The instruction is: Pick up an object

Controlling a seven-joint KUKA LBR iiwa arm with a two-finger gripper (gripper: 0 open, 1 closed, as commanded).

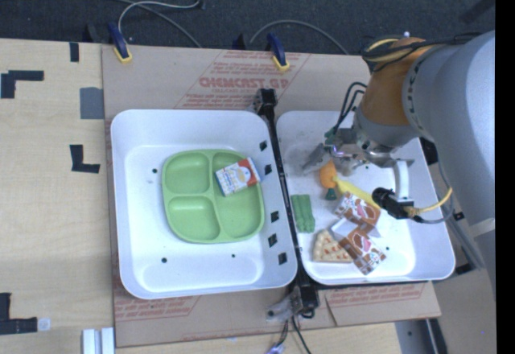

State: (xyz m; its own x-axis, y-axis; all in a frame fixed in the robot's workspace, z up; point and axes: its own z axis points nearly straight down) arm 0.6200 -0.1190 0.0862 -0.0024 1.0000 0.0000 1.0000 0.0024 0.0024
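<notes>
Gripper (331, 159) hangs just above the orange toy (327, 176) in the right bin (434, 260), toy directly beneath; its jaw state I cannot tell.

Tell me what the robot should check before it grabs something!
1. Gripper over the right bin: ok.
2. A thing close below it: ok, the orange ball lies right under.
3. Ball free of neighbours: not ok, the yellow banana touches it.
4. Fingers open: cannot tell.
5. Nothing held already: cannot tell.
6. Left bin things out of the way: ok, the small carton sits on the green tray.
</notes>
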